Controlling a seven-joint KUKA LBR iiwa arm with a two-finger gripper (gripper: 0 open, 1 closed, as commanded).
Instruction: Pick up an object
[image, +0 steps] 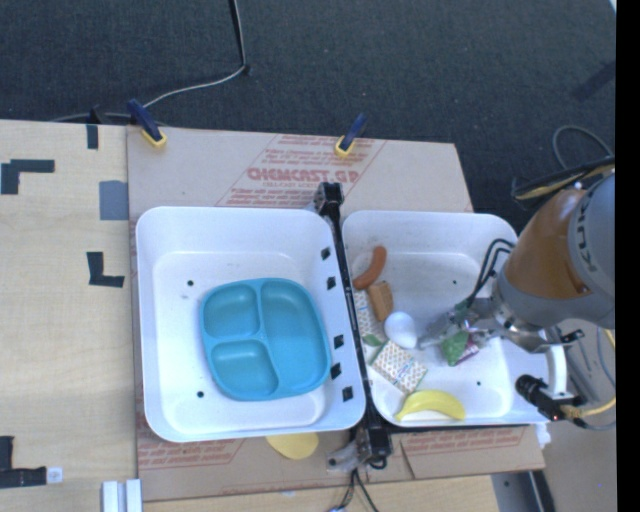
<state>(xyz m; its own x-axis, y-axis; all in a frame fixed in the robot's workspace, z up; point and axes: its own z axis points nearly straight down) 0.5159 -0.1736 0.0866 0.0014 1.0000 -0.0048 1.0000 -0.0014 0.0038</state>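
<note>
In the right bin (440, 235) lie an orange sausage (369, 266), a brown piece (381, 299), a white ball (400, 327), a patterned packet (400, 370) and a yellow banana (431, 406). My gripper (450, 335) is low in the right half of this bin, reaching in from the right. A small green object (458, 348) lies right at its tip, partly covered by it. Whether the gripper has hold of the green object is hidden by the slant of the view.
The left bin (160, 250) carries a blue divided plate (264, 336). A black divider (340, 300) runs between the bins. A yellow disc (292, 445) lies on the cardboard below the left bin. The arm's orange band (545, 245) hangs over the right bin's right wall.
</note>
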